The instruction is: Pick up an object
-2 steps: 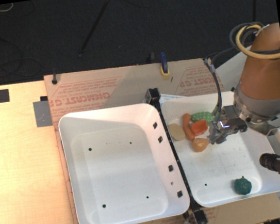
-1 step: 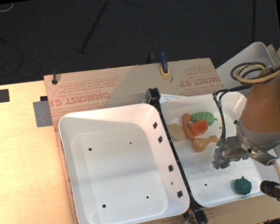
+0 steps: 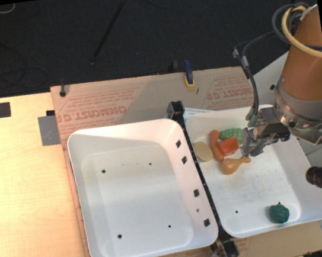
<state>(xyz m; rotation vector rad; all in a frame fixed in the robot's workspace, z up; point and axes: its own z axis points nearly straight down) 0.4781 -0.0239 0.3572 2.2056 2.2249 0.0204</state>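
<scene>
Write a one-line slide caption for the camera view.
KUKA arm's gripper down among clustered toy foods in the right bin, a green object lying apart near its front edge.

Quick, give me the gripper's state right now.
Gripper: cannot be told. It sits low in the right bin, among the cluster of small items beside the tan pear-shaped piece.

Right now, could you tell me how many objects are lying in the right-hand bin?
5: a beige disc, an orange piece, a green-and-red piece and a tan pear-shaped piece clustered by the gripper; a dark green ball near the front. The gripper may hide more.
</scene>
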